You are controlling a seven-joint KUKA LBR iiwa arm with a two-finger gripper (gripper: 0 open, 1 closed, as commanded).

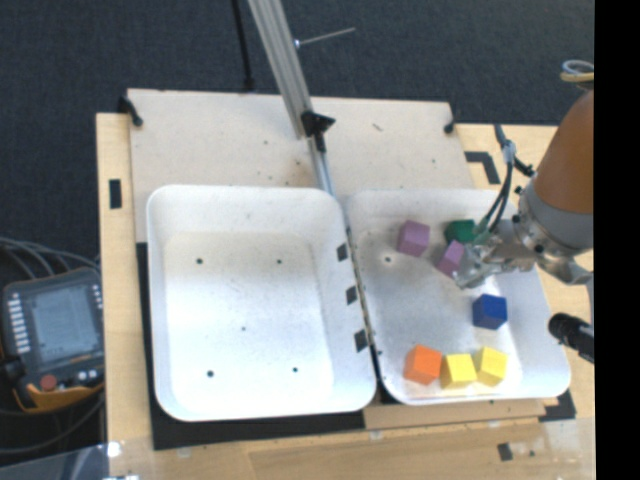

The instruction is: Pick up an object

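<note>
The right bin (400,298) holds several small blocks. A purple block (413,237) lies near its back. A second purple block (450,257) sits just right of it, with a green block (461,232) behind. My gripper (470,271) is low in the bin, pressed against the right side of the second purple block and partly covering it. A blue block (489,311) lies just in front of the gripper. An orange block (423,364) and two yellow blocks (459,370) (492,365) line the bin's front edge.
The left bin (250,298) stands beside the right one, with a raised divider between them. A slanted metal pole (285,58) rises from behind the bins. A teach pendant (55,333) lies off the bench at the left.
</note>
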